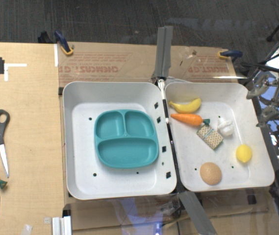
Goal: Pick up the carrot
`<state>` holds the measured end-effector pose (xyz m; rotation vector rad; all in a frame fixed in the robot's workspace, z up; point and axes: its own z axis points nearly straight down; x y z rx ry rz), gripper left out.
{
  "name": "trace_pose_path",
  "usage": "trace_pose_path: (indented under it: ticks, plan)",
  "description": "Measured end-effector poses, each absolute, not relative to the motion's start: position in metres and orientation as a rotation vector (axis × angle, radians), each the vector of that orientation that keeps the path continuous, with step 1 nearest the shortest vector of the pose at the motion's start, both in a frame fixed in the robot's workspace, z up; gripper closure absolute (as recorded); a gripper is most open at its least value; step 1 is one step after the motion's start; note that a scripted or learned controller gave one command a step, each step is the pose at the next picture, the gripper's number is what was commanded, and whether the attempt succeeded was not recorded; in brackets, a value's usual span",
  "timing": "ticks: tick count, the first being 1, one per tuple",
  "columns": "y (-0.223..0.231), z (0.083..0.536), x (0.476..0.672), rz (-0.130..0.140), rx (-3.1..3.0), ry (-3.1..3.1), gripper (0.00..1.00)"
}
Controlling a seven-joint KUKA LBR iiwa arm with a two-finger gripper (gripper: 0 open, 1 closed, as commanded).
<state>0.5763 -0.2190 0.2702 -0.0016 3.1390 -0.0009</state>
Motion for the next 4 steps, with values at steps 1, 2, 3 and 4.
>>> trace_pose_path:
  ticks: [1, 2, 3, 4]
  plan:
    - [-0.144, 0.18, 0.604, 0.0, 0.022, 3.138, 0.0]
    - [-0.093, 0.114, 0.609, 0.0, 0.041, 3.138, 0.0]
    - [-0.093, 0.094, 0.598, 0.0, 0.174, 3.133, 0.0]
    - [-0.097, 0.094, 0.613, 0.0, 0.769, 3.04, 0.0]
